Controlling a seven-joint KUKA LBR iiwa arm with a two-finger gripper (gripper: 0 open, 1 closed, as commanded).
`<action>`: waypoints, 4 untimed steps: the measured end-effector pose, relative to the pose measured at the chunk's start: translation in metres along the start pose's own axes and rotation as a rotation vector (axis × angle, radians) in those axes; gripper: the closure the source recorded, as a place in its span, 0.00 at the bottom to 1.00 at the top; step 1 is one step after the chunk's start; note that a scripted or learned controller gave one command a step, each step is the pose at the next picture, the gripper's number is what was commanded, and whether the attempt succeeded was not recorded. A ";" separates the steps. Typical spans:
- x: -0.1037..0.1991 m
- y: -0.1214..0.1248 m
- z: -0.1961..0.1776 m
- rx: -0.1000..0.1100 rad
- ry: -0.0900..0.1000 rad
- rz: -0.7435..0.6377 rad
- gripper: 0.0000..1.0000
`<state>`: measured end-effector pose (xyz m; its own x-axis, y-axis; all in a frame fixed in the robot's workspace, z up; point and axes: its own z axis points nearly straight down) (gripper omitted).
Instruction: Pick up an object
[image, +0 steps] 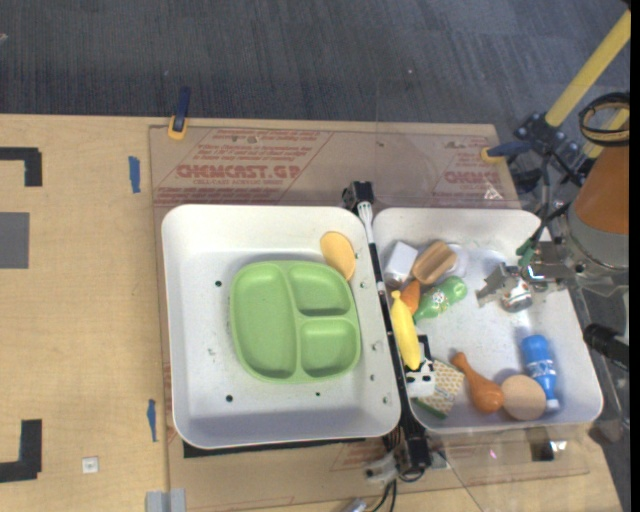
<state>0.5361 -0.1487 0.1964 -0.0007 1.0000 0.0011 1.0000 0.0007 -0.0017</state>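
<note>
Objects for picking lie clustered in the right-hand white bin (590, 350): a blue bottle (539, 367) near the right wall, a beige egg-shaped piece (523, 396) just below it, an orange drumstick-shaped toy (476, 384) to its left, a yellow banana (404, 331) along the left wall, a green toy (441, 297) and a brown bread-like piece (434, 262) toward the upper middle, with a small white block (399, 261) beside the latter. A black-and-white patterned piece (421, 378) and a speckled tan piece (444, 385) rest at the lower left corner.

Left-hand white bin (190, 300) carries a green divided plate (295, 320) at its centre and a yellow-orange oblong toy (339, 254) near its upper right corner, just beside the plate's rim.

The tool (512, 288) hangs over the right-hand bin's upper right part, above the blue bottle and apart from the green toy; how far its metal fingers stand apart cannot be told, and nothing is seen between them. The grey arm with its orange band (610, 195) enters from the right edge.

Both bins rest on a wooden desk (80, 300), on a brown cardboard sheet (260, 165) with red lettering.
</note>
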 end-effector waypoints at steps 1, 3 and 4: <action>-0.069 0.066 0.093 -0.001 0.010 -0.242 0.00; -0.006 0.073 0.060 -0.005 -0.001 0.187 1.00; 0.031 -0.017 -0.007 0.001 0.002 0.338 1.00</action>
